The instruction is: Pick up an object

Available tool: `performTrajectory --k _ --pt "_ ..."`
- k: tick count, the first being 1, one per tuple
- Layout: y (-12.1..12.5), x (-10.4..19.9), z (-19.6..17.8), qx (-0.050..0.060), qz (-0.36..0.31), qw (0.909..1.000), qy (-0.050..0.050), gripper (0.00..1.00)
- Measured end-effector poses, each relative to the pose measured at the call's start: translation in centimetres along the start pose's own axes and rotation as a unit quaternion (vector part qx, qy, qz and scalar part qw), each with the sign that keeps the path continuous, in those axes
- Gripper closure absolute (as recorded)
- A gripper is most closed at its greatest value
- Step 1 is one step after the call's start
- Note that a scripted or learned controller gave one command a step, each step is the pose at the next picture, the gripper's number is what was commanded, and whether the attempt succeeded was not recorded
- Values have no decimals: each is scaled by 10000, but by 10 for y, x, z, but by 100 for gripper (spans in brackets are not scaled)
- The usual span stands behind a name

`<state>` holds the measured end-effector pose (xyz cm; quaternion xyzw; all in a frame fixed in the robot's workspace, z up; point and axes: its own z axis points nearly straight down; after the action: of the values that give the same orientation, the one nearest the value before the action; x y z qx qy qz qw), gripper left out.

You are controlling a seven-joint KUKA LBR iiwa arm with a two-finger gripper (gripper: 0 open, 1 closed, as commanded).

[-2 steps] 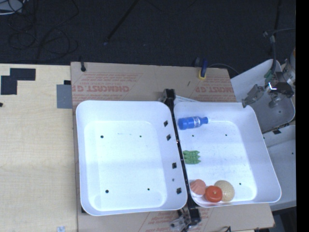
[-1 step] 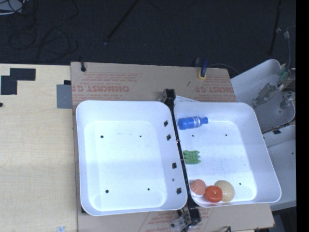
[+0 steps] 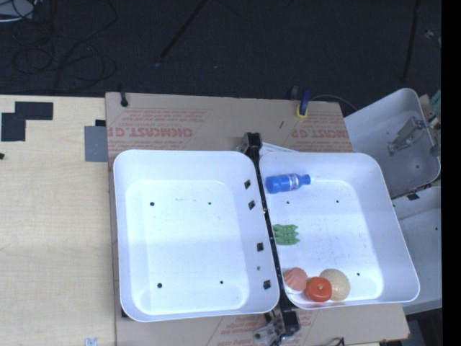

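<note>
The right bin held a blue bottle lying on its side near the far left corner, a green pea pod by the divider, and at the near edge a pink piece, a red tomato and a tan ball clustered touching. The left bin sat beside it on the tabletop. The hand's state could not be told.

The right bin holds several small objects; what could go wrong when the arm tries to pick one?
1. The red piece touches the pink piece and the beige ball in the right bin's near corner, so a grasp may catch a neighbour.
2. The blue bottle lies on its side and may roll away.
</note>
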<state>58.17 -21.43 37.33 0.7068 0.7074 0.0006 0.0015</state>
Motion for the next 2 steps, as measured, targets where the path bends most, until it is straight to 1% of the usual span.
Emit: performTrajectory --k 1,2 --pt "-33 0 -42 4 16 10000 1 0" --pt "-84 0 -73 6 20 10000 1 0"
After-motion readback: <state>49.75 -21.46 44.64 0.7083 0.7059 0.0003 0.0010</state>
